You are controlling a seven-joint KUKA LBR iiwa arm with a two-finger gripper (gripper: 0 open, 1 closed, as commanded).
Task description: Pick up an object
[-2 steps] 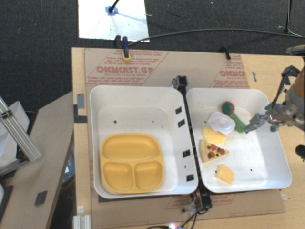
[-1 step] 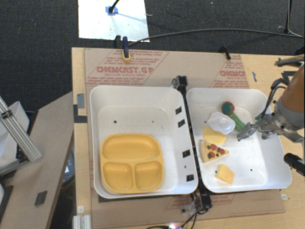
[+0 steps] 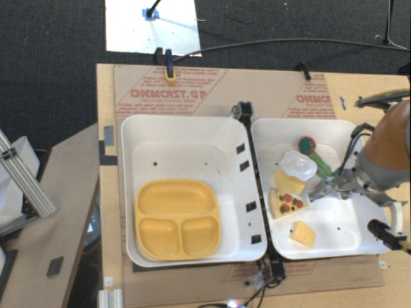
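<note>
The brown cardboard-covered worktop (image 3: 212, 88) carries 2 shallow white plastic bins. The left bin (image 3: 186, 133) holds a yellow plastic tray with 3 compartments (image 3: 179, 219). The grey arm with its orange band (image 3: 388, 143) reaches into the right bin (image 3: 334, 236), its jaws (image 3: 319, 190) low over a cluster of toys; whether they are spread or pressed together cannot be told. Beside them lie a clear plastic lid (image 3: 298, 166), a yellow pizza slice with red dots (image 3: 288, 202), a green-stemmed red toy (image 3: 313, 153) and, apart, a yellow wedge block (image 3: 303, 234).
</note>
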